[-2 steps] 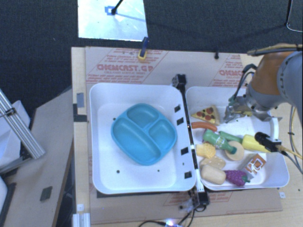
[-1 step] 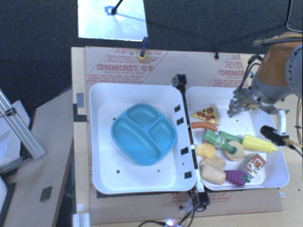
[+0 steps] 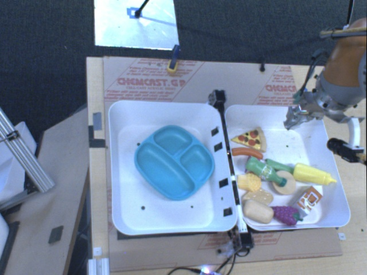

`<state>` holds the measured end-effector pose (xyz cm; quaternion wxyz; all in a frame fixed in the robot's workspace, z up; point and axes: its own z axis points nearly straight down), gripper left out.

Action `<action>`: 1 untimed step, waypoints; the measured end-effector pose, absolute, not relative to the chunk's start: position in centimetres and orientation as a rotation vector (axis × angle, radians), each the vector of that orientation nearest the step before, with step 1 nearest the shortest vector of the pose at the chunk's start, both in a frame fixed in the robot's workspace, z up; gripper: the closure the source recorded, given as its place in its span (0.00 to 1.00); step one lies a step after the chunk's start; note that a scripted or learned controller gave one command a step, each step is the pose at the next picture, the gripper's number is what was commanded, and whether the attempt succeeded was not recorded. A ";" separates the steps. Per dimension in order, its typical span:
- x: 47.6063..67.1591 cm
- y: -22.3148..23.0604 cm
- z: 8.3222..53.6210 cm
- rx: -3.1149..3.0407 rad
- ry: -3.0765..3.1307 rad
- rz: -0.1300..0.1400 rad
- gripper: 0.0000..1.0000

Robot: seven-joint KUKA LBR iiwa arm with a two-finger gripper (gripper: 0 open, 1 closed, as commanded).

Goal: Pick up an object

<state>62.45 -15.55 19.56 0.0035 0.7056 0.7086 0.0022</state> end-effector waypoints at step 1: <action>62.6 -15.6 22.7 2.213 2.224 0.005 1.00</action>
